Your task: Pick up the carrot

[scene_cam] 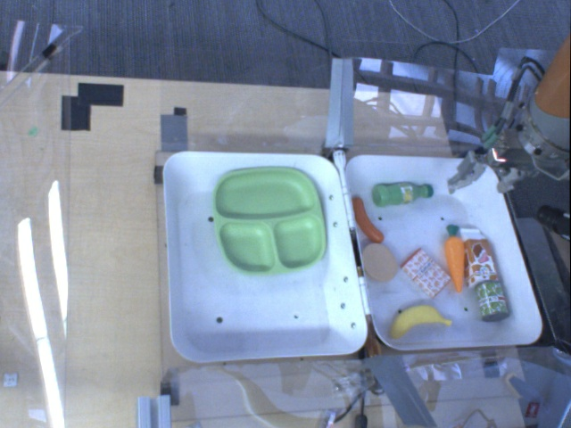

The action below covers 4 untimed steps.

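nearest the bottom edge of the view, a yellow banana (pixel 420 320) lies in the right bin (pixel 526 328), close to that bin's front wall. just behind it and to the right stands a cluster: the carrot (pixel 455 261), orange with its green top pointing away from the camera, lies lengthwise beside a small brown and white carton (pixel 480 260), the two touching or nearly so. a green-labelled can or jar (pixel 492 300) lies just in front of the carton. left of the carrot sits a small patterned red and white box (pixel 426 273), and left again a round tan disc (pixel 380 262). a red sausage (pixel 367 219) lies along the bin's left wall, and a green bottle (pixel 401 193) lies on its side near the back.

the left bin (pixel 183 266) holds a green divided plate (pixel 269 218) with three compartments, set toward the back of the bin.

the tool (pixel 486 169) hangs over the back right corner of the right bin, well apart from the carrot and above the things. its two grey fingers (pixel 465 173) are spread apart with nothing between them. the arm (pixel 549 105) reaches in from the right, its orange band at the edge of view. both bins rest on the pale wooden desk (pixel 89 239), with black cables (pixel 294 16) on the dark floor behind.
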### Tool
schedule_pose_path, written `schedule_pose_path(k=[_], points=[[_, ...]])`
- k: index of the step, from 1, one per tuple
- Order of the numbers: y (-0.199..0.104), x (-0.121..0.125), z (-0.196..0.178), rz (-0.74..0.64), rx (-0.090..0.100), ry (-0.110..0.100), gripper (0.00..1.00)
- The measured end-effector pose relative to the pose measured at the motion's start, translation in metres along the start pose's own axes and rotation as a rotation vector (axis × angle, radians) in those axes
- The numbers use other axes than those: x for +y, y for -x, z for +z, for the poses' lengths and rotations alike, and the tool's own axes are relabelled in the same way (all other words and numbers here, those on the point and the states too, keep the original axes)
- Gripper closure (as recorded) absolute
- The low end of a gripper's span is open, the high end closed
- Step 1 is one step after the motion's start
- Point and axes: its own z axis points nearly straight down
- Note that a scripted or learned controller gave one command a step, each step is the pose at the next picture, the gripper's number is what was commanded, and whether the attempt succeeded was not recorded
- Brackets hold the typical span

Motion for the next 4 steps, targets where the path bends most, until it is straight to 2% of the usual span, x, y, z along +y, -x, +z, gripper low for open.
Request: schedule_pose_path(k=[1,2,3,4], points=[[0.018,-0.053,0.132,-0.099,0.0,0.003,0.0],[0.017,-0.051,0.121,-0.101,-0.001,0.006,1.0],[0.029,-0.067,0.141,-0.227,-0.007,0.026,1.0],[-0.027,-0.091,0.01,-0.293,-0.001,0.004,1.0]])
